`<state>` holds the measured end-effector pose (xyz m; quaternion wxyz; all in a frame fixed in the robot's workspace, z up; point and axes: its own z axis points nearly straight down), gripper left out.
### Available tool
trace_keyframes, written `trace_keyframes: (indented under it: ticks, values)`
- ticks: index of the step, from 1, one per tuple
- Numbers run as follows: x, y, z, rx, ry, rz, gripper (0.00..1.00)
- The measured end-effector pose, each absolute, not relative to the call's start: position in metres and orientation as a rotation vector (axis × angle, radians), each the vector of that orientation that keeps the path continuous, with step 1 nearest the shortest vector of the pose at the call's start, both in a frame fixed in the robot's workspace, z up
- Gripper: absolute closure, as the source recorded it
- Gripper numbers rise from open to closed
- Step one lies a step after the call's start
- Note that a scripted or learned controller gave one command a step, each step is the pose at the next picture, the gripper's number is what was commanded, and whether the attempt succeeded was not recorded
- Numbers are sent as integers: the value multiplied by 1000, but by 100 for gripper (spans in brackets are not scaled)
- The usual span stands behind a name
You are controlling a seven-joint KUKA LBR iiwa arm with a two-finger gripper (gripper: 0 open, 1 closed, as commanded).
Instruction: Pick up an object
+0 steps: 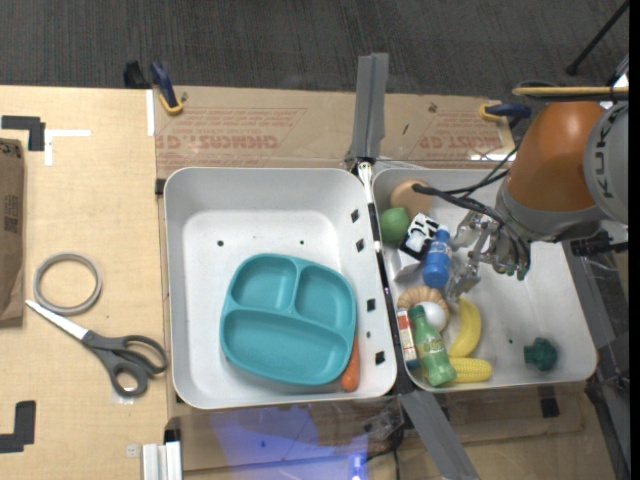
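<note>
The arm reaches in from the right and hangs its claw low over the right bin, close beside a heap of small things crowded against that bin's left wall; that heap is the likely hunting ground, since it offers many targets within a short drop. Whether the metal fingers are spread or pressed together I cannot tell, as they blur into cables and shine, and nothing can be seen pinched between them. No one object is named by the task, so any of these would serve: a blue bottle just left of the claw, a green ball at the far left corner, a curved yellow banana below the claw, a knobbly corn cob at the near edge, a green bottle lying flat, and a dark green lump well apart to the right. Most look like smooth moulded plastic, rounded and apt to slip. The left bin holds a teal tray with three hollows, glossy and shallow, with an orange carrot tucked along its near right edge. On the bench, left of the bins, lie scissors and a tape ring.
</note>
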<state>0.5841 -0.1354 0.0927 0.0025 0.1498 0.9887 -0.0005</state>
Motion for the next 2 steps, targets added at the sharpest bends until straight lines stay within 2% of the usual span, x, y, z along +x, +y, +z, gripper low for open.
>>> trace_keyframes:
  ticks: [1, 2]
  values:
    - [543, -191, 111, 184, 3133, -1, 0]
    - [576, -140, 92, 562, 3087, 0, 0]
